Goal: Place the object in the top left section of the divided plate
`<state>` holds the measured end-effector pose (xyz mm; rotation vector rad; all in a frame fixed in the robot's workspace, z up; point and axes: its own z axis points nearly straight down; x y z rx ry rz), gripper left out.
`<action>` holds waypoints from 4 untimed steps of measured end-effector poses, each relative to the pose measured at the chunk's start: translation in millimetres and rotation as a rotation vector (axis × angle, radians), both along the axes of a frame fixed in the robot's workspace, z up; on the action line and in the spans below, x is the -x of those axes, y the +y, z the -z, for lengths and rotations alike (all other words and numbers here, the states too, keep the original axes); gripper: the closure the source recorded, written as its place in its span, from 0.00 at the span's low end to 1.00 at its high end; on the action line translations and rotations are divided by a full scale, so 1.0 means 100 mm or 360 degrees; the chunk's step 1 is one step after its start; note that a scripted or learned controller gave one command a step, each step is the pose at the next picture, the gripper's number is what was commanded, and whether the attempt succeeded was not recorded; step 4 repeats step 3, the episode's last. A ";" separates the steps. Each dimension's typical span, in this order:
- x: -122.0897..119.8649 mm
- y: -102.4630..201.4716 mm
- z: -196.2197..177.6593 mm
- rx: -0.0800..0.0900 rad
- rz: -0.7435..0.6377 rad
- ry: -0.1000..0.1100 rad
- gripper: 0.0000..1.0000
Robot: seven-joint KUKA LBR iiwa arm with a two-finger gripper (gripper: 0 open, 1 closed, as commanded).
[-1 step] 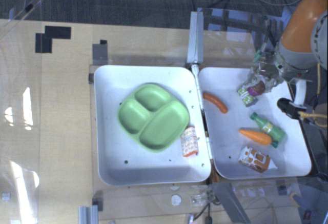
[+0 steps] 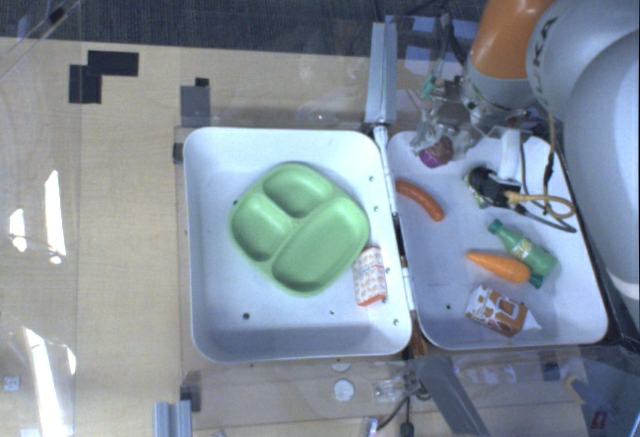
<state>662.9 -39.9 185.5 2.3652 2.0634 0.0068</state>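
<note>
Two bins meet at a shared rim. The gripper (image 2: pixel 437 140) hangs over the right bin's (image 2: pixel 580 325) back-left corner, clasping a small purple object (image 2: pixel 434 156); its axis is unclear. The green divided plate (image 2: pixel 300 227) lies in the left bin (image 2: pixel 215 325).

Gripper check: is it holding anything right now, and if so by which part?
The gripper hangs over the right bin's top left corner with a small purple object at its tip. Whether that object is gripped cannot be told.

Left bin (image 2: pixel 210 325): divided plate (image 2: pixel 300 227) centre, packet (image 2: pixel 370 276) just right of it. Right bin (image 2: pixel 580 320): sausage (image 2: pixel 420 200) at left, bottle (image 2: pixel 521 247) behind carrot (image 2: pixel 498 266), carton (image 2: pixel 497 311) nearest front.
</note>
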 end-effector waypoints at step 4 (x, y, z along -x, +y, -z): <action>0.32 1.41 -0.01 0.0003 -0.0900 -0.0004 0.00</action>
